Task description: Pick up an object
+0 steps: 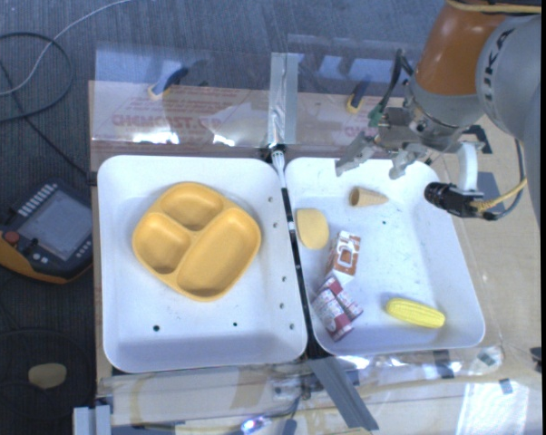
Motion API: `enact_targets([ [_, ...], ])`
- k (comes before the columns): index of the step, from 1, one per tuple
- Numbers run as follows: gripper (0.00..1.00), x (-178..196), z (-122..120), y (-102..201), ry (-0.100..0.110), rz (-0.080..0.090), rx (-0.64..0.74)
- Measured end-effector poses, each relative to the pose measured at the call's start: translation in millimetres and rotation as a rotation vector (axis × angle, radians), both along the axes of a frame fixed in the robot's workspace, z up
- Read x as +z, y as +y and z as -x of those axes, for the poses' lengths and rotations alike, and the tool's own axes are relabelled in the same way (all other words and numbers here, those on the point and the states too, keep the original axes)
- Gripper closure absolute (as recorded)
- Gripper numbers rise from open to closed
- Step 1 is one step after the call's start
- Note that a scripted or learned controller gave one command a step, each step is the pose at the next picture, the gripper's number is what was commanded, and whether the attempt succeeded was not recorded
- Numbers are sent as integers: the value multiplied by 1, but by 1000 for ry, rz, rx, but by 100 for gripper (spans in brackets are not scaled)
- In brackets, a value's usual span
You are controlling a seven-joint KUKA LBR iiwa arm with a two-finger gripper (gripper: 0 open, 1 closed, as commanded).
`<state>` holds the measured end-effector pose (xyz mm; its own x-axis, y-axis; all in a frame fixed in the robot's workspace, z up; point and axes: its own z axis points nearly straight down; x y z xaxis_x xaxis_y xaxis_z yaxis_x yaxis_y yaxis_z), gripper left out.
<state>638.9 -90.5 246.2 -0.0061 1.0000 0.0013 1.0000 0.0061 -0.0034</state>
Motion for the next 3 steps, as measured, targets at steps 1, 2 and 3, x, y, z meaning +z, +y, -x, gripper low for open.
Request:
enact_targets([
  [1, 0, 52, 14, 15, -2, 0, 7],
  [2, 0, 174, 14, 54, -3, 4, -92],
  [3, 0, 154, 9, 74, -1, 5, 69],
])
